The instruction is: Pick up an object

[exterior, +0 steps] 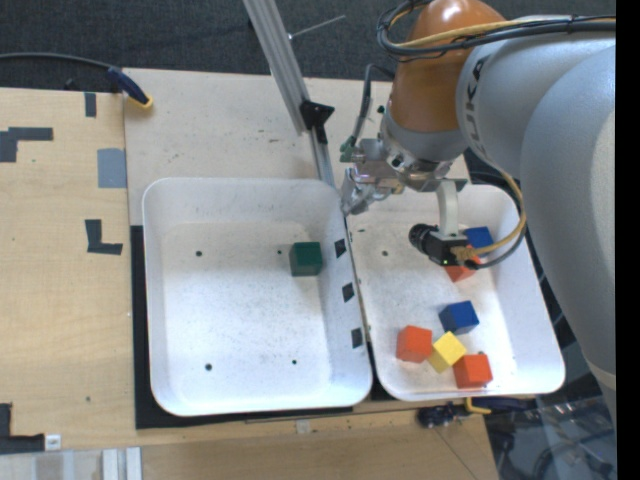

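Left bin (170,268): open floor all round the green cube (306,258), which sits alone at 2 o'clock.
Right bin (525,298): crowded at 6 o'clock by blocks (445,346).
Divider: overhung at 12 o'clock by the gripper (356,200).

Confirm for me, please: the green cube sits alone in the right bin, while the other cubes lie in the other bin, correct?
Not quite. The camera view shows the green cube alone in the left bin; the other cubes, including a yellow cube, lie in the right bin.
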Controlling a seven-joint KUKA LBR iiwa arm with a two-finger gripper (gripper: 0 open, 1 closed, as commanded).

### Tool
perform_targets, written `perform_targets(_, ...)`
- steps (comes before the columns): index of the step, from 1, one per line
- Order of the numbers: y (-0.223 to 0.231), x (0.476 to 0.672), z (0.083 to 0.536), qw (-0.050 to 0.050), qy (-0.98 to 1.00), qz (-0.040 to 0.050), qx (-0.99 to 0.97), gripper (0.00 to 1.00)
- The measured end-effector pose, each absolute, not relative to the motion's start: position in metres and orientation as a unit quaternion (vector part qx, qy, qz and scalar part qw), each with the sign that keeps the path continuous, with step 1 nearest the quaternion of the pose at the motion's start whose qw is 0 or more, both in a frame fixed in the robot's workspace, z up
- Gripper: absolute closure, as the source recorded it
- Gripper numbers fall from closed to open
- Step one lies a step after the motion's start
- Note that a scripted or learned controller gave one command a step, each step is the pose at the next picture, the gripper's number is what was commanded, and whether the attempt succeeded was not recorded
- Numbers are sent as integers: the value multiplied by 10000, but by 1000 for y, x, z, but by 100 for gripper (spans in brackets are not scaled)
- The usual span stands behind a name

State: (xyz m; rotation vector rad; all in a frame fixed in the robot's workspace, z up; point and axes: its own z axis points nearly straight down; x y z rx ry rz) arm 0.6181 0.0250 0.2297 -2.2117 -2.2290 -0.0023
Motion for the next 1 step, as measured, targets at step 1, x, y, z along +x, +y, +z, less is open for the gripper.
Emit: perform_targets(1,71,629,222,8,-7094,1,-7048,100)
